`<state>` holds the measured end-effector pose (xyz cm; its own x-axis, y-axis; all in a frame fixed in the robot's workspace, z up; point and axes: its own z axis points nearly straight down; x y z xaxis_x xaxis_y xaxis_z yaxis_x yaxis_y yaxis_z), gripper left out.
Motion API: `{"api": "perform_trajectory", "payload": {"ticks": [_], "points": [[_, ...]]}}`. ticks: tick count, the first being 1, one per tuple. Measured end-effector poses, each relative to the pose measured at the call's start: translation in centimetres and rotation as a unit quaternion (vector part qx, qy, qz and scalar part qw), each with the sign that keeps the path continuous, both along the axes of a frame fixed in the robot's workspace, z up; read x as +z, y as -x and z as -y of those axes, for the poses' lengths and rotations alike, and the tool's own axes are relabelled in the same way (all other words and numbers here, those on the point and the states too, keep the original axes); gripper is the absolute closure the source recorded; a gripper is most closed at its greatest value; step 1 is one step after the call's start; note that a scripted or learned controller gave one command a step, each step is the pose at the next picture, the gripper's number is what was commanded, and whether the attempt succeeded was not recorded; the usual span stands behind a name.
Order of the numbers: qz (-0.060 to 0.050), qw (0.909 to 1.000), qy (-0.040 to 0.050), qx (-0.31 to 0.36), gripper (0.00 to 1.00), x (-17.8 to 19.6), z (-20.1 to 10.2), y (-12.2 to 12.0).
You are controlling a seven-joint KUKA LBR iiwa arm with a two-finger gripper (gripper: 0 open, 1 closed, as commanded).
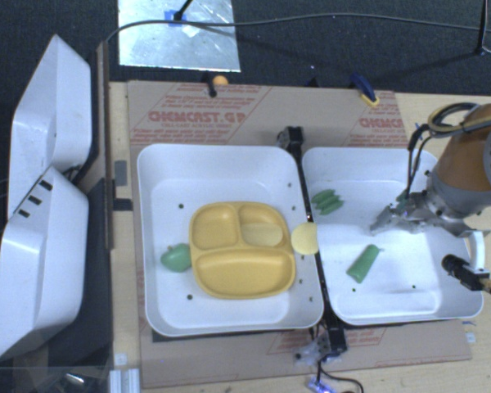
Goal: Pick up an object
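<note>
My gripper (382, 223) reaches in from the right and hangs over the middle of the right bin (393, 305). Just below and left of its tip lies a green cylinder (363, 263), tilted, a little apart from the gripper. A ridged green pod-like piece (326, 201) rests near the right bin's upper left corner. In the left bin (168, 301) sits a yellow divided tray (241, 248), with a small green rounded object (177, 258) against its left side. A pale yellow disc (304, 238) lies across the divide between the two bins.
The arm's orange band (468, 155) and grey wrist stand over the right bin's right rim. A black cable fitting (462, 272) pokes in at that bin's lower right. White casings (45, 195) stand left of the bench.
</note>
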<state>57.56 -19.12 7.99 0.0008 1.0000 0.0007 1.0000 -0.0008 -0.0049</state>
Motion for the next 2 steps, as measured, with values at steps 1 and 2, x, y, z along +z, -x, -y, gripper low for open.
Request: {"api": "perform_trajectory", "payload": {"ticks": [1,2], "points": [[0.002,1.0,0.0,0.001,0.0,0.4,-3.0,2.2],[0.004,1.0,0.0006,0.002,0.0,0.5,-4.9,-3.2]]}}
